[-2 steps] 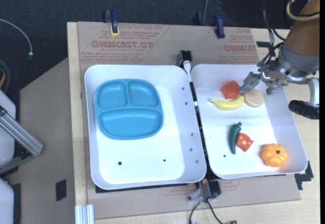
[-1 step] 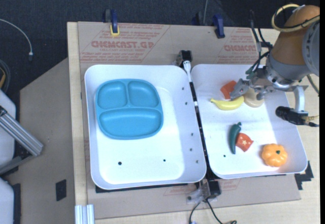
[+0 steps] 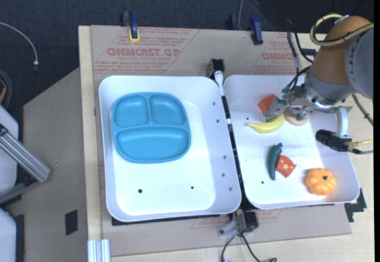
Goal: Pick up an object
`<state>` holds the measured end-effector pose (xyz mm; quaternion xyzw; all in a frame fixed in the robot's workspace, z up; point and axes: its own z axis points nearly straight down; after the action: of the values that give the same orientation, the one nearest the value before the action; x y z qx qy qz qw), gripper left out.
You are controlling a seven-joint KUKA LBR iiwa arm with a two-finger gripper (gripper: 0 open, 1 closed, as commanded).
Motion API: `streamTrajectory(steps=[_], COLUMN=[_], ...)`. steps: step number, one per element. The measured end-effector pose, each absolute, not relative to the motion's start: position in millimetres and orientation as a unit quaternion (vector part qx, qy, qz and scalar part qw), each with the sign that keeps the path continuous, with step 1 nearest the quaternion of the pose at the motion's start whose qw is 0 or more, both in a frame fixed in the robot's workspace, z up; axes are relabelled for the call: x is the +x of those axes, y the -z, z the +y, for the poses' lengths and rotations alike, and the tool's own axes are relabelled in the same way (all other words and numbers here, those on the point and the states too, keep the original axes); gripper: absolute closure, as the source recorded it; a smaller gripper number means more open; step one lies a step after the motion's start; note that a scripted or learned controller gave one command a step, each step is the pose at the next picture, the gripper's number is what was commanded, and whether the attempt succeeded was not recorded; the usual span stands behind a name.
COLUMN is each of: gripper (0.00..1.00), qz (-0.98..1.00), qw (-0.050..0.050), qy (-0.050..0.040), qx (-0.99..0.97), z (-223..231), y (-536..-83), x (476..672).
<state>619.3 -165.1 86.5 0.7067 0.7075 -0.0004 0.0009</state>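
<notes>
Nearest your lens, at the lower rim of the right bin (image 3: 356, 186), sits the orange pumpkin (image 3: 320, 181), with the red block (image 3: 286, 166) and the green pepper (image 3: 274, 160) touching each other just left of it. Further up the same bin lies the yellow banana (image 3: 265, 126), and behind it a red-orange piece (image 3: 267, 103) shows partly. The left bin (image 3: 160, 195) carries a blue divided plate (image 3: 152, 126), well apart from everything else. Both bins rest on the worktop (image 3: 95, 136). Note the risks, as I judge them: the banana is curved and smooth, so a grip near one tip could let it swing or slip out; the red-orange piece sits so close that a closing pincer may nudge it or catch both items badly; the bin's upper rim is near, and a descent off to that side could strike it. Watch also the black fitting (image 3: 331, 139) and its cable at the bin's right, beside the arm's path. The pincer (image 3: 284, 106) is low over the upper part of the right bin, just above the banana's right end and beside the red-orange piece. You cannot tell from this slant whether it is apart or together, nor whether it touches either item; nothing is visibly gripped. Any of the five loose things would serve the task; the banana looks the likeliest target.
</notes>
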Motion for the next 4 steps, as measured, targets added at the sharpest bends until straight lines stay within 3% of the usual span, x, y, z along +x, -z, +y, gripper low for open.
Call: streamTrajectory(steps=[1,3,4], gripper=[1.0,1.0,1.0], qz=[0.707,0.707,0.707], qw=[0.007,0.005,0.003], qy=[-0.0019,-0.0022,-0.0012], qx=[0.707,0.707,0.707], z=[-167,-177,-178], y=[-102,-226,-246], x=[622.3,623.0,624.1])
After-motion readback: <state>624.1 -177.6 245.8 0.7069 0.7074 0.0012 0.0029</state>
